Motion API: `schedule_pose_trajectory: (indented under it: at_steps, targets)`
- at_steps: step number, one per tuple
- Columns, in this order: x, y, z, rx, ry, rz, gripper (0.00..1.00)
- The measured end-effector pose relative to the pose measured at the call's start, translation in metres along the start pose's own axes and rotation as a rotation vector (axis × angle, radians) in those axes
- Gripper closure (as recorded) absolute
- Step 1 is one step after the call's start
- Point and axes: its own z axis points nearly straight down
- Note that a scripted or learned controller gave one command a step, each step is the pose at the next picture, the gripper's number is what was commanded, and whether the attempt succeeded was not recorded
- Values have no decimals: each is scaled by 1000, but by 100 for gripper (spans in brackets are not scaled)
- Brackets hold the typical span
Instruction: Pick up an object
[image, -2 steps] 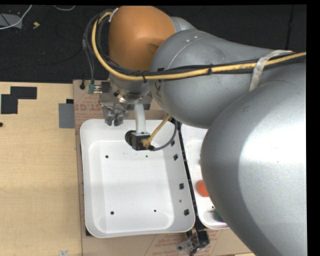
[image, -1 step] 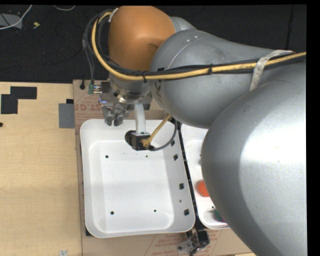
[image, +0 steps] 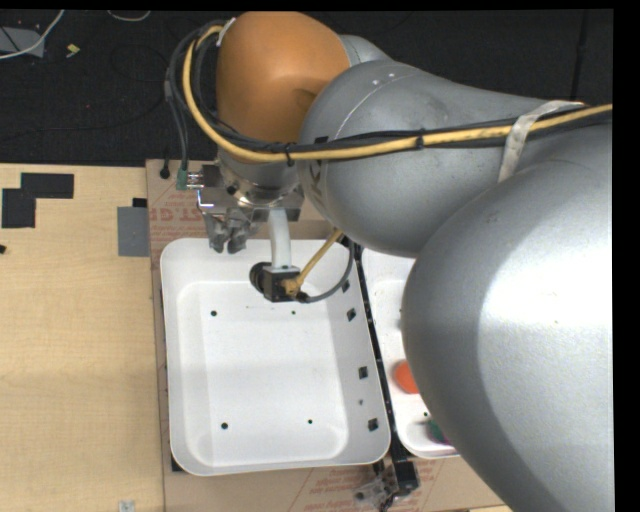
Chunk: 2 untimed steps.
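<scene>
An orange object (image: 404, 377) lies in the right bin (image: 385, 290), close to the wall that this bin shares with its neighbour, and the grey arm (image: 480, 200) covers its right side. Nearer the front edge of the same bin a small green object (image: 437, 432) peeks out from under the arm; its shape cannot be made out. The gripper (image: 229, 238) hangs well apart from both, over the far rim of the left bin (image: 190, 400) near its far left corner. Its two short fingers (image: 218, 240) point down close together with nothing between them, though whether they are fully together I cannot tell. A black part with a yellowish cable (image: 315, 265) hangs just beside it, over the far end of the left bin. Both bins rest on the tan bench (image: 70, 350).
</scene>
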Motion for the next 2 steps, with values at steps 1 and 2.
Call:
schedule_pose_trajectory:
  at_steps: [1,2]
  targets:
    - [0,0,-1,-1,0,-1,100]
    - [0,0,-1,0,0,-2,100]
